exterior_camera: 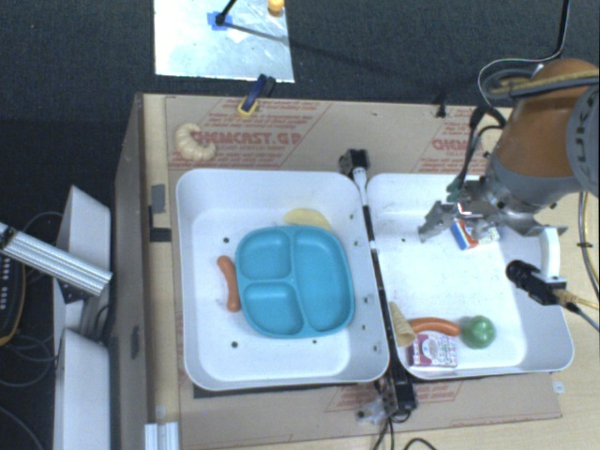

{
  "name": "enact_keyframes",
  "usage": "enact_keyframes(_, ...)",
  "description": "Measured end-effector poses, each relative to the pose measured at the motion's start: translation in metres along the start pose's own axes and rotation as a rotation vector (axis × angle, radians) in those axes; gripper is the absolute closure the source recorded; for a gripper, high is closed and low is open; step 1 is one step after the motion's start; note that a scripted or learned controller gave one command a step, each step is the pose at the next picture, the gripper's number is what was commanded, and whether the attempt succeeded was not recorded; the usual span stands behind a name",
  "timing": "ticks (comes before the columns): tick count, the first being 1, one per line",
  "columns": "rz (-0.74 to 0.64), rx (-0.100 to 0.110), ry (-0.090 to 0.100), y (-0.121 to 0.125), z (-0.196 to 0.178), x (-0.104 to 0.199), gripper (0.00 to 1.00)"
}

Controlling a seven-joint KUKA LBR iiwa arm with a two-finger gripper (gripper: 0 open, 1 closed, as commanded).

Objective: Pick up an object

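Observation:
My gripper (461, 225) hangs over the upper part of the right bin (544, 345), its fingers spread apart. A small blue, white and red object (465, 234) sits just beneath and between them, and I cannot tell if they touch it. Along that bin's front edge lie an orange sausage-like piece (434, 326), a green ball (479, 332), a pink and white carton (433, 352) and a tan cone (401, 322).
The left bin (202, 214) holds a blue divided plate (293, 280), an orange sausage (229, 282) to its left and a pale yellow piece (307, 217) behind it. A black divider clip (355, 163) sits between the bins. A black cable fitting (534, 282) juts over the right bin's right side.

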State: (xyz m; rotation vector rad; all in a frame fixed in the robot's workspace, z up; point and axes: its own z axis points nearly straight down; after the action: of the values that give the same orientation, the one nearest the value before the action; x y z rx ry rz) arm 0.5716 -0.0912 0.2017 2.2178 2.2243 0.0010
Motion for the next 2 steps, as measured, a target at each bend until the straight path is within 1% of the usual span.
enact_keyframes(1,0.002,0.001,0.0,0.006,0.115,0.002,0.0)
enact_keyframes(2,0.0,-0.001,0.0,0.041,0.117,0.004,0.0)
